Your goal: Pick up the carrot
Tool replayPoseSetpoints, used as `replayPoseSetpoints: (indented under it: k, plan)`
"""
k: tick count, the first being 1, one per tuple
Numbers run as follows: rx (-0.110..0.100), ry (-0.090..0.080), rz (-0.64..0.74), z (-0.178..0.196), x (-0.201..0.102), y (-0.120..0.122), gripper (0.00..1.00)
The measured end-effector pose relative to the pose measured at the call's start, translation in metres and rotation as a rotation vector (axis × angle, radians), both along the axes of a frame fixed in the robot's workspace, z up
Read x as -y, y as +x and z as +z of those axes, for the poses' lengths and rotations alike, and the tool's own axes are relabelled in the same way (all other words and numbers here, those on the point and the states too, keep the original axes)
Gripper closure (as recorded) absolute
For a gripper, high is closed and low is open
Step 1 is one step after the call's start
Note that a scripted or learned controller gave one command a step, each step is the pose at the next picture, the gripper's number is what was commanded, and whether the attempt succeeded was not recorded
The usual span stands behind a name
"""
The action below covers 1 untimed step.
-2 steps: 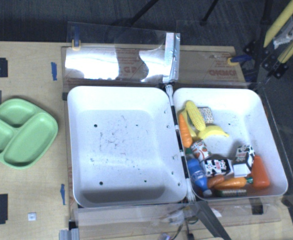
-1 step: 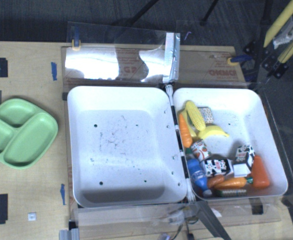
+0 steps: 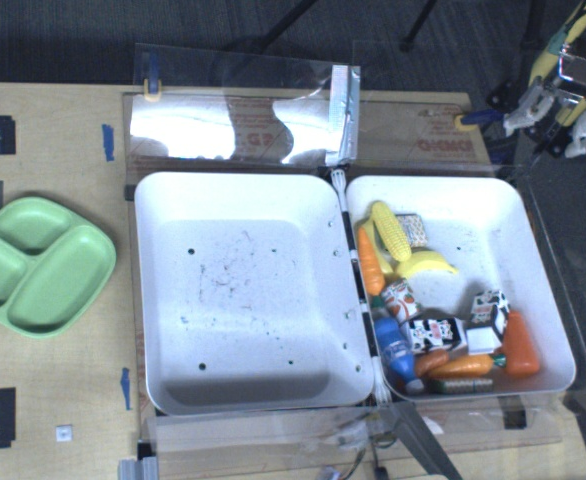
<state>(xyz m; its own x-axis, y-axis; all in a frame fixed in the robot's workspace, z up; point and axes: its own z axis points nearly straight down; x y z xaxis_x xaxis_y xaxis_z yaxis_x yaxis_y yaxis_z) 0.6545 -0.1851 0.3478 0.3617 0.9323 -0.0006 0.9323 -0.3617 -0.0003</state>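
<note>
Camera view: finds the carrot (image 3: pixel 370 261) lying against the right bin's (image 3: pixel 539 258) left wall, gripper (image 3: pixel 561 93) well apart, cannot tell its grip, judges the whole pick undone.

I see wooden table (image 3: pixel 53 128); two white bins (image 3: pixel 238 288) side by side on it; green divided plate (image 3: pixel 39 265) at left.

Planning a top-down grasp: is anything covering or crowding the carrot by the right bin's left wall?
Nothing covers the carrot. The corn cob lies against its upper right side, the bin wall hugs its left, and a small carton meets its lower end.
</note>
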Motion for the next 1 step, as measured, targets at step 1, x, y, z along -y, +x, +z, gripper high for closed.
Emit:
replayPoseSetpoints:
  k: [1]
  plan:
    - [0.002,-0.002,0.054,0.0302,0.0297,0.0128,0.00]
